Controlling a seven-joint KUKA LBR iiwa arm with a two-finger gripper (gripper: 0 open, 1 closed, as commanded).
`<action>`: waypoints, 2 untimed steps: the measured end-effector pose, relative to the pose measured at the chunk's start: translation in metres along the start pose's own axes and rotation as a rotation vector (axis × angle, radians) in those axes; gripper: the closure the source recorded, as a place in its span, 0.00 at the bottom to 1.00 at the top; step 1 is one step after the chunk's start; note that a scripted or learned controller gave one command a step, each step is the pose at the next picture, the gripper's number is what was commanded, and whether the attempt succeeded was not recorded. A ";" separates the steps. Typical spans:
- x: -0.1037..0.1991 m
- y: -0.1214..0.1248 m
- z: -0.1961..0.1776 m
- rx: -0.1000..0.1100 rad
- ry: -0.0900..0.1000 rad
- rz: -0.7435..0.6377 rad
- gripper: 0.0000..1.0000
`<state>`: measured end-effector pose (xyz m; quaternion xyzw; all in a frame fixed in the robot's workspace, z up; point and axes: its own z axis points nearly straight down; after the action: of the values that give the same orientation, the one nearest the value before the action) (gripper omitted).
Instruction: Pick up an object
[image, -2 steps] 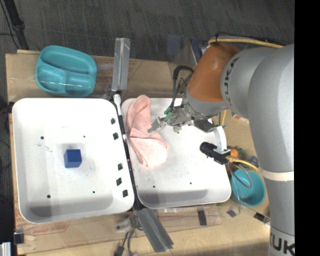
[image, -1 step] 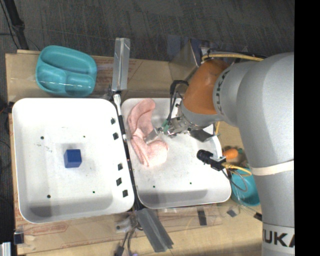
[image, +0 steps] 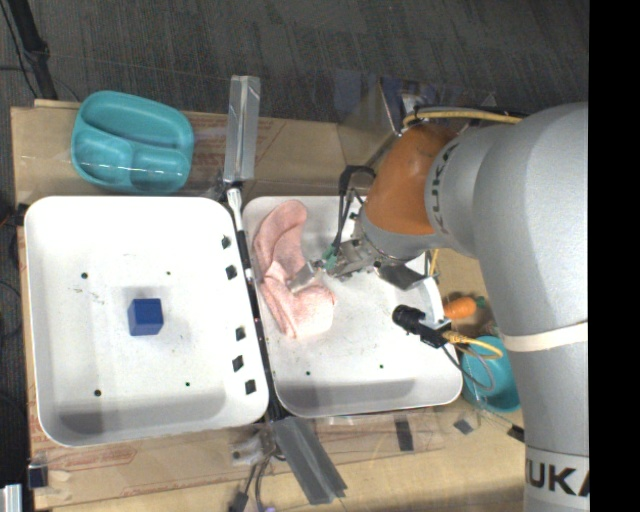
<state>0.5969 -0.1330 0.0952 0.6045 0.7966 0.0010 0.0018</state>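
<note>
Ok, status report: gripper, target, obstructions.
Gripper down in right bin, on the pink cloth; grasp unconfirmed. Blue cube alone in left bin. Nothing blocking the cloth.

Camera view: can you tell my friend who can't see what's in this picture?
A grey robot arm reaches from the right, its end effector down on a pink cloth in the right white bin. A small blue block sits in the left bin, and a teal tray lies behind it.

Wooden bench (image: 300, 150) stands on dark carpet (image: 300, 40).
</note>
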 end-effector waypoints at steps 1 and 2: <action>0.022 -0.005 0.000 0.001 -0.001 -0.033 0.00; 0.023 -0.003 -0.010 0.000 0.000 -0.038 1.00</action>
<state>0.5874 -0.1116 0.1053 0.5892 0.8080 0.0010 0.0018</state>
